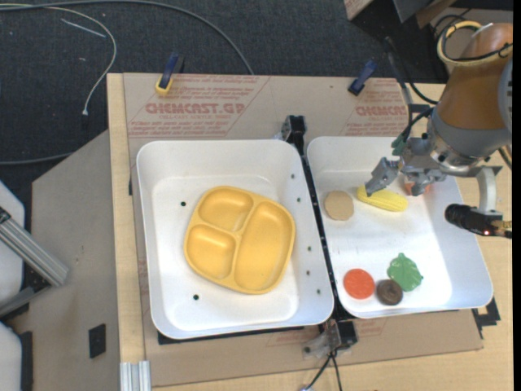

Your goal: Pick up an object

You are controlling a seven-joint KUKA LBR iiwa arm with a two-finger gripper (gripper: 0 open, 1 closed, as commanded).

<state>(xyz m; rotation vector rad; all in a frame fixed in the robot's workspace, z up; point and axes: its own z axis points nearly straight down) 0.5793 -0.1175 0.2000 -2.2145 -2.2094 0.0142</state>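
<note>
In the camera view, a yellow corn cob (383, 201) lies in the right bin (456, 287), near its far wall, long axis running left-right and tilted slightly down to the right. The end effector (389, 179) sits at the cob's left end, touching or just above it; whether its fingers are apart or together cannot be told. Open bin floor lies toward the near side, before a tan disc (339, 206), red piece (359, 283), brown piece (391, 292) and green piece (404, 270).

The arm (475, 96) reaches in from the right, claw (389, 179) lowered.
</note>
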